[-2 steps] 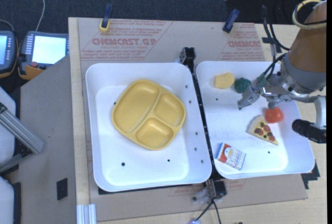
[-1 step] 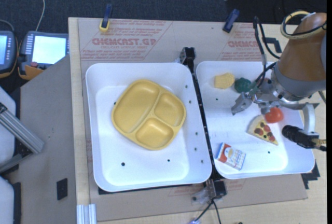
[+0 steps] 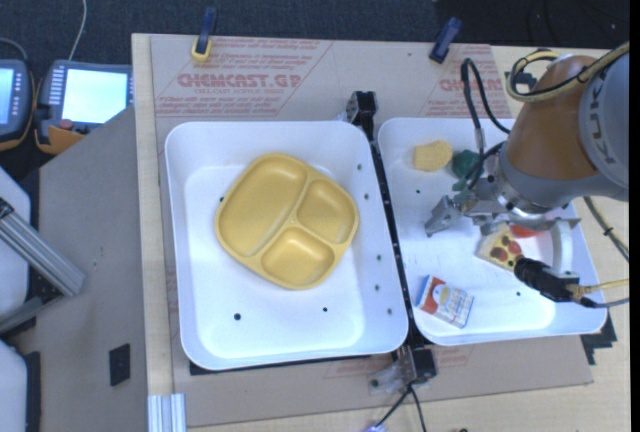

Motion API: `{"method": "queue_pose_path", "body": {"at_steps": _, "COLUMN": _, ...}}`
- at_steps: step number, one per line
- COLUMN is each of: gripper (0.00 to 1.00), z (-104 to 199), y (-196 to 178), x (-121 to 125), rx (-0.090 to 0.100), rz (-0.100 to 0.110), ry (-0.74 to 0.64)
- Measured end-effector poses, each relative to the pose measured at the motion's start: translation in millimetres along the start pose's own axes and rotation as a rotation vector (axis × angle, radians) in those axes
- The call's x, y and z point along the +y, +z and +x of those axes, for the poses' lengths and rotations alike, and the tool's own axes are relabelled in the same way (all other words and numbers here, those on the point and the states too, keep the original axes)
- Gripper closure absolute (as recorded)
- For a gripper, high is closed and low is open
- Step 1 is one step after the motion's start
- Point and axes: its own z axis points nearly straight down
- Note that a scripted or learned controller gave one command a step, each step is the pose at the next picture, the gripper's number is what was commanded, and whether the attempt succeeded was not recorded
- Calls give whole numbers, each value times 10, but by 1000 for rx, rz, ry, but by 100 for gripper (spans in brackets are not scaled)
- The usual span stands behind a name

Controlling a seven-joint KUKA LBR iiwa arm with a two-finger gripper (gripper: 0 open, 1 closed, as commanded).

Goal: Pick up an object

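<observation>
Two shallow white bins sit side by side on the bench. The left bin holds one thing: a yellow divided plate with three compartments, lying flat near the bin's middle. The right bin holds four loose things. One yellow spongy lump lies at the far left of that bin, and one dark green piece sits just to its right, partly covered by the arm. One small red, white and blue packet lies flat at the near left of the bin. One cream and red flat item lies toward the middle right, half hidden under the wrist.

One arm reaches in from the right, its orange band over the far right part of the right bin. The gripper hangs low over the middle of that bin, with a grey finger pointing left. How far the fingers stand apart cannot be told, and nothing can be seen between them.

From the gripper, the green piece is closest, just on the far side; the yellow lump is a little farther, far and left. The packet lies on the near side, apart from the gripper. The cream and red item is just to its right.
</observation>
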Motion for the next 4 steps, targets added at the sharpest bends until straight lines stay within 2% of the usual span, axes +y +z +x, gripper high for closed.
{"method": "queue_pose_path", "body": {"at_steps": 1, "gripper": 100, "z": -11, "y": -140, "x": 18, "rx": -3, "rz": -9, "ry": 2}}
{"method": "queue_pose_path", "body": {"at_steps": 3, "gripper": 100, "z": -4, "y": -1393, "x": 8, "rx": -4, "rz": -17, "ry": -2}}
{"method": "queue_pose_path", "body": {"at_steps": 4, "gripper": 100, "z": -4, "y": -1457, "x": 15, "rx": -4, "rz": -12, "ry": -1}}
